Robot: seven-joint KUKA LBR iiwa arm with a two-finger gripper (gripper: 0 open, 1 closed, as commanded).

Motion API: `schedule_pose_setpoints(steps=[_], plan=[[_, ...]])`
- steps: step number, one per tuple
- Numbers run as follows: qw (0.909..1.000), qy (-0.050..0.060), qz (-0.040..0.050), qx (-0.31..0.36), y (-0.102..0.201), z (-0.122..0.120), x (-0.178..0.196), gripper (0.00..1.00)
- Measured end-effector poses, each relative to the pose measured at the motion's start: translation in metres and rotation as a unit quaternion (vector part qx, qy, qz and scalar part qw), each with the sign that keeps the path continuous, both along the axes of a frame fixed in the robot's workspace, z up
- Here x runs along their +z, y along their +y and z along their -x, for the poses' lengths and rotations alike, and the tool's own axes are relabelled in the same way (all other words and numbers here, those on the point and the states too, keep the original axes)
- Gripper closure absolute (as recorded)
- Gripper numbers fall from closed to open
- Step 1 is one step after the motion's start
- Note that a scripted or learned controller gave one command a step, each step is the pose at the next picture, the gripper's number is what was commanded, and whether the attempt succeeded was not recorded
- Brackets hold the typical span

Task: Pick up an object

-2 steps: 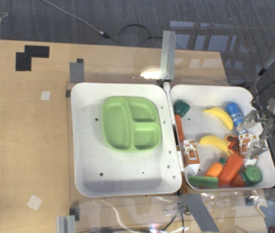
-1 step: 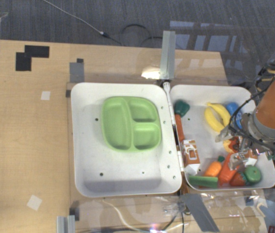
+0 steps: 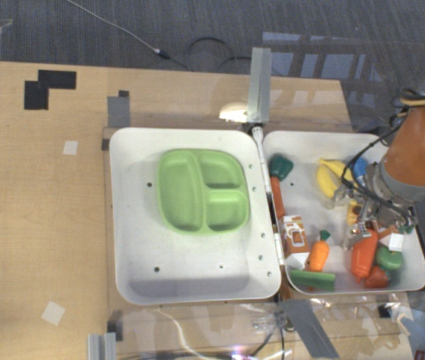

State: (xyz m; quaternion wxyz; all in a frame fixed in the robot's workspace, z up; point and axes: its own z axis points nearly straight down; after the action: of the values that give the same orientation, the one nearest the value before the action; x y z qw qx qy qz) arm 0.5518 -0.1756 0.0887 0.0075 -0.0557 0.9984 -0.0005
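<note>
Seen from above and at a slant, a pale wooden bench [image 3: 40, 223] carries two shallow white bins side by side. The left bin [image 3: 137, 276] holds a light green divided plate [image 3: 201, 190] with three compartments, lying flat a little above the bin's middle.

The right bin [image 3: 302, 145] holds a scatter of toy food. Along its left wall lies a long orange carrot with a dark green top [image 3: 276, 182], the green end pointing toward the far side. Just below it sits a small white and orange carton [image 3: 294, 232]. Beside the carton, nearer the bin's middle, stands a smaller orange carrot [image 3: 318, 253] with a green tuft, and a flat green piece [image 3: 313, 278] lies against the near wall below it. A yellow banana-like piece [image 3: 330, 177] rests in the upper middle of the bin, touching a small blue item [image 3: 358, 169] on its right.

The grey arm with its orange band [image 3: 422, 152] reaches in from the right and hangs over the right-hand part of this bin. The gripper [image 3: 366, 220] points down into the bin, its dark metal parts crowded together with cables; whether its fingers are wide or narrow cannot be told from this angle. Directly below the claw, very close to it, lies an orange pepper-like piece [image 3: 363, 257]. Just to the right of that sits a green piece [image 3: 389, 259], and a red piece [image 3: 375, 277] lies against the near wall under both. The view does not make clear whether the claw touches any of them.
</note>
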Motion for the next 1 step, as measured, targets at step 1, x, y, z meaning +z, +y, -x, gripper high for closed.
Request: schedule_pose_setpoints(steps=[1], plan=[[0.9932, 0.001, -0.0024, -0.116, 0.0726, -0.082, -0.0007, 0.0]])
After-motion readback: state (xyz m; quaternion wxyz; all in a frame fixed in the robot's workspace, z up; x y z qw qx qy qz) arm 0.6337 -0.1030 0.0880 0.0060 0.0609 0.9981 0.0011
